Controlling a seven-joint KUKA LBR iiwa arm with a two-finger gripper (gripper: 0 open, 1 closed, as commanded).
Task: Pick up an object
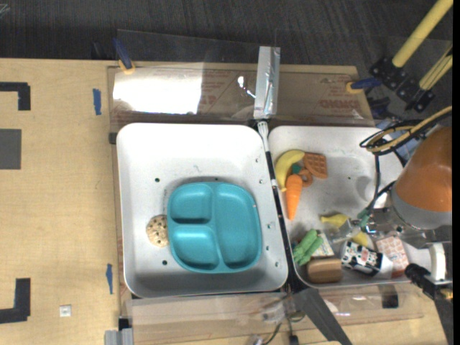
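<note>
The end effector is seen low in the right bin, below the orange band of the arm. Whether it is spread or pressed together cannot be told; the wrist hides it from above.

No object is seen lifted, so the pick is judged not yet done. Candidate objects lie close by:
- a yellow piece, just to its left
- a black-and-white packet, just below it toward the near rim
- a brown block and a green vegetable, further left and nearer
- a carrot, a banana and a waffle, up and left, well apart

In the left bin, far to the left, a teal divided plate and a cookie are noted.

Left to do, as judged: closing on one object and raising it clear of the bin.
</note>
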